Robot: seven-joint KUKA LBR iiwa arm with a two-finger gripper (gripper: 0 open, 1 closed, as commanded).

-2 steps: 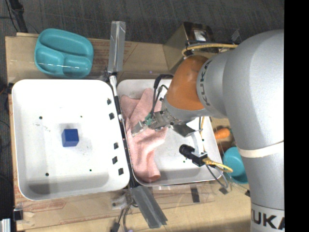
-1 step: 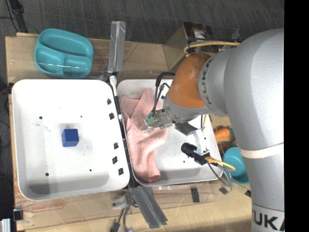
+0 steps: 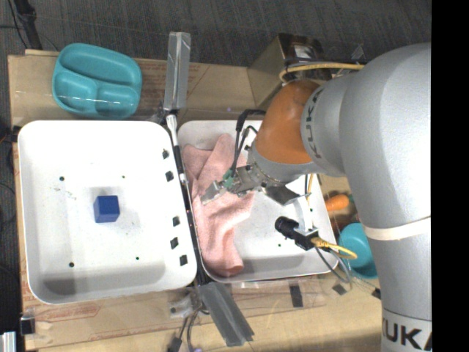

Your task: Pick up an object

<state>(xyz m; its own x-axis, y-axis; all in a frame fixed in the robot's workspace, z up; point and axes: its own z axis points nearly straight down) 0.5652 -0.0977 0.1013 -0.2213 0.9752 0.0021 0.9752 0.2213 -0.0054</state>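
Note:
A pink cloth lies crumpled along the left side of the right bin. A small blue cube rests on the floor of the left bin, left of its middle. My gripper reaches in from the right and sits low over the upper middle of the pink cloth, touching or nearly touching it. The grey arm with its orange band hides much of the right bin's far and right parts.
A teal moulded tray lies on the bench beyond the left bin. An orange object and a teal object sit at the right bin's right edge, partly behind the arm. A black plug with a yellow cable hangs over the right bin.

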